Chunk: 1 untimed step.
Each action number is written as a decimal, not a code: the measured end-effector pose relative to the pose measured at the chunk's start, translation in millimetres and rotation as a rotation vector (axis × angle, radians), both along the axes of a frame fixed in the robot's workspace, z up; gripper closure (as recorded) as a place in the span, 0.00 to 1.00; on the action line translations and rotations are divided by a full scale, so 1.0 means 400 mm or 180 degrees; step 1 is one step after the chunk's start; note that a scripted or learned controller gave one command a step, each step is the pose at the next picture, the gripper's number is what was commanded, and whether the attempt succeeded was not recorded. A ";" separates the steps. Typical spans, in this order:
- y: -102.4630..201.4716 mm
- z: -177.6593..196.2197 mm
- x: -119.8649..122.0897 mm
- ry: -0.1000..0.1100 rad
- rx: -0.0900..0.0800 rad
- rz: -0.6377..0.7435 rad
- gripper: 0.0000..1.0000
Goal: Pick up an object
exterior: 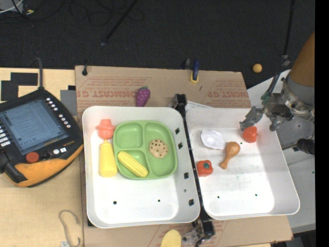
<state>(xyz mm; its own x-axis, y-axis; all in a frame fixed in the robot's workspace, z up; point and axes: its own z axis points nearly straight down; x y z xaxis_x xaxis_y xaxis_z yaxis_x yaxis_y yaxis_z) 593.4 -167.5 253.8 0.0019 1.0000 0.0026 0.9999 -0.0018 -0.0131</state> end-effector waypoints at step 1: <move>0.000 0.017 0.005 -0.0039 -0.0008 0.0006 0.00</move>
<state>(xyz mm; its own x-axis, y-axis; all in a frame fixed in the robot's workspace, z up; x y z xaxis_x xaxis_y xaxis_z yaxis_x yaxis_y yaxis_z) 595.6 -167.6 260.7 0.0001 1.0000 0.0001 1.0000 -0.0001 -0.0007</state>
